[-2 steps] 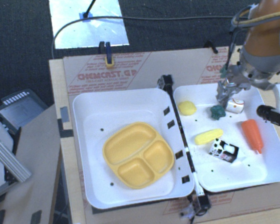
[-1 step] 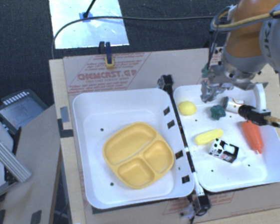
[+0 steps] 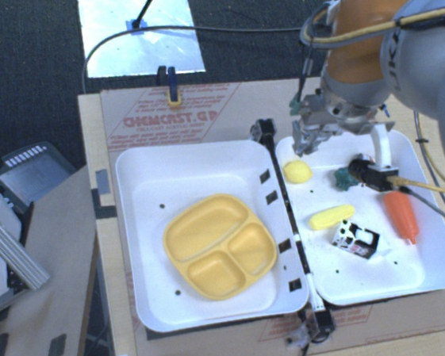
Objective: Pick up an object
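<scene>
My gripper (image 3: pixel 305 146) hangs over the back left corner of the right bin (image 3: pixel 432 269), just above and behind a small round yellow lemon (image 3: pixel 298 172). A yellow banana-shaped piece (image 3: pixel 331 217) lies in the middle of that bin. Just in front of it sits a black and white toy (image 3: pixel 356 240). An orange carrot (image 3: pixel 401 217) lies toward the right wall. A small green piece (image 3: pixel 341 177) rests right of the lemon. I see nothing held in the gripper.
The left bin (image 3: pixel 139 183) holds a yellow divided plate (image 3: pixel 218 245). A black divider (image 3: pixel 284 206) runs between the two bins. The grey arm with its orange band (image 3: pixel 367 13) reaches in from the upper right. Grey equipment (image 3: pixel 23 176) stands off the bench at left.
</scene>
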{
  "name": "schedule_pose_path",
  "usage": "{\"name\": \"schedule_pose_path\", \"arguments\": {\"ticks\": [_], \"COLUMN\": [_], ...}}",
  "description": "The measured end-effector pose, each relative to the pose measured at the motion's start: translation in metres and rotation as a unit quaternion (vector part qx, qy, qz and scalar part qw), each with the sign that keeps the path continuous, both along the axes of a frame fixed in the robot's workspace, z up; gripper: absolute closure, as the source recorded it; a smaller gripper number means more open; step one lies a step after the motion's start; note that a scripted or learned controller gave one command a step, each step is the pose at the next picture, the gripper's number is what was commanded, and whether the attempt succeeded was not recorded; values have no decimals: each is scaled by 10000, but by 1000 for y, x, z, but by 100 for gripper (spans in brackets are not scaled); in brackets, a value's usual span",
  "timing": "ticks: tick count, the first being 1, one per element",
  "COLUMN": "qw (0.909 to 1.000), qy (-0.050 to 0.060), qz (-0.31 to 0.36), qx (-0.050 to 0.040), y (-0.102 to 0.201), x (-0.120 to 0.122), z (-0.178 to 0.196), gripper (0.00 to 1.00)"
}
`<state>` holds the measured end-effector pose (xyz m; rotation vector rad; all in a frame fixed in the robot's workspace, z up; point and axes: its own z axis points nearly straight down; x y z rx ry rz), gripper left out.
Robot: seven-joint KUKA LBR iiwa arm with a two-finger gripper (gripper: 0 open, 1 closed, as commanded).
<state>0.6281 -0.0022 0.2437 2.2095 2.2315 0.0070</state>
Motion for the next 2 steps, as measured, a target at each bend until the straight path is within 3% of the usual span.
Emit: {"name": "schedule_pose_path", "arguments": {"ticks": [2], "qw": [10000], "qy": [0], "qz": [-4], "qx": [-3], "y": [102], "x": [35], "z": [-17], "gripper": [100]}}
